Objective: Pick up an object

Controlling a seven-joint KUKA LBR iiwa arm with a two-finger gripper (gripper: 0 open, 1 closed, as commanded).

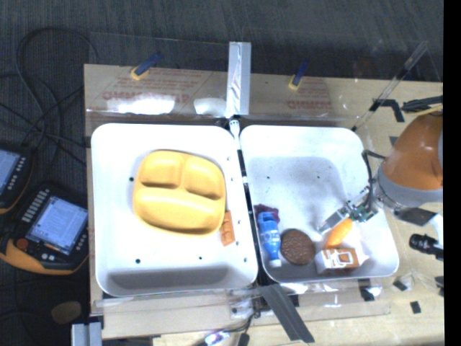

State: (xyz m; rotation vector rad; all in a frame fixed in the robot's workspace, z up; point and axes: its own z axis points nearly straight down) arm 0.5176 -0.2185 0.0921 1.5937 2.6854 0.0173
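Nearest you, along the front wall of the right bin [374, 265], sit a small orange-and-white carton [340, 259], a brown round cookie-like disc [297, 247] and a blue bottle [269, 238] lying with its long axis running front to back. Just behind the carton you find the likely target, an orange carrot-shaped piece [340, 231]: its long axis runs on a diagonal, the fat end toward the carton at lower left, the thin end pointing up and right into the gripper [353, 215]. The gripper has its tip down at that thin end, touching or just beside it, but you cannot tell from this angle whether the fingers are spread or closed, nor whether the piece sits between them. So judge the pick as not done: the arm has reached the object, the piece looks to rest on the bin floor, and the grasp and lift are left. Farther off, the left bin [108, 193] holds a yellow divided tray [180, 191] with a small orange block [227, 230] at its right edge.
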